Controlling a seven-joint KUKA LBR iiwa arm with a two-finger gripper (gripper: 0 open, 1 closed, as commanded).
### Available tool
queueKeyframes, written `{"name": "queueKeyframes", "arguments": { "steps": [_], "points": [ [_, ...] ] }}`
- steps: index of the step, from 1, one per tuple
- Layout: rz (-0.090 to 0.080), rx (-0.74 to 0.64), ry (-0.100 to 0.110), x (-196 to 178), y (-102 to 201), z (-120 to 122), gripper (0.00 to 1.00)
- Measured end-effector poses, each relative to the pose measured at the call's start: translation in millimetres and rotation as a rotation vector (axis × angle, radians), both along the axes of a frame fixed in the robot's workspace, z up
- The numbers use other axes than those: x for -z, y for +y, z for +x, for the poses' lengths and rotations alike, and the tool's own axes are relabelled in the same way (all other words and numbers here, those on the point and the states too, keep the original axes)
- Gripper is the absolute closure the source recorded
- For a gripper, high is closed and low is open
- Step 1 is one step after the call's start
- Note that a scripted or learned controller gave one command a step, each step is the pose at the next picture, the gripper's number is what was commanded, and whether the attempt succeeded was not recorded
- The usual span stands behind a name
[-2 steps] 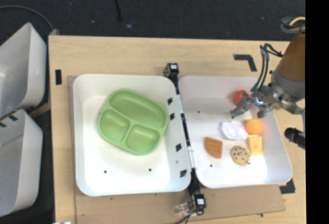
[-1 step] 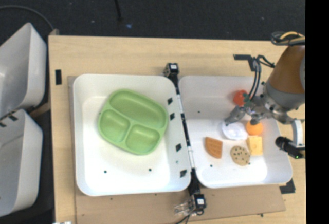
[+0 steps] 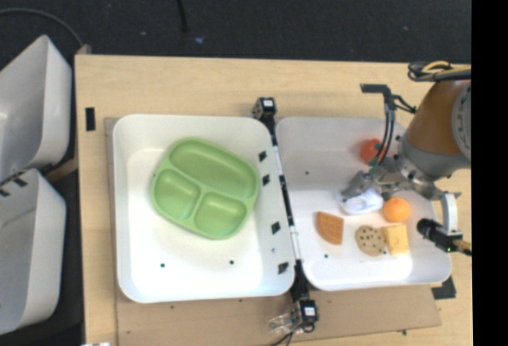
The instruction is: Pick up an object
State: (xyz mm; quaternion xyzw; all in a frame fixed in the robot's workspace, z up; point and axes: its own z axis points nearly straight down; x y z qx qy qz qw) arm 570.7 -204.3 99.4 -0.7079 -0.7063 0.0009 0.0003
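The right bin holds several small food items: a red one at the back, an orange ball, a yellow block, a round speckled cookie and an orange-brown wedge. My gripper is low in this bin, just left of the orange ball and above the cookie. Something whitish sits at its tip. The arm with its orange band comes in from the right.
The left bin holds a green three-compartment plate, tilted. A black divider with clips runs between the bins. White containers stand off the bench's left side. The right bin's left half is bare.
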Motion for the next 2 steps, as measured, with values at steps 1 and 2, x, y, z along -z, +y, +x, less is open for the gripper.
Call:
{"name": "queueKeyframes", "arguments": {
  "steps": [1,2],
  "points": [
    [-0.001,0.003,-0.006,-13,-1,1,1.0],
    [-0.003,-0.005,-0.009,-79,-4,4,1.0]
  ]
}}
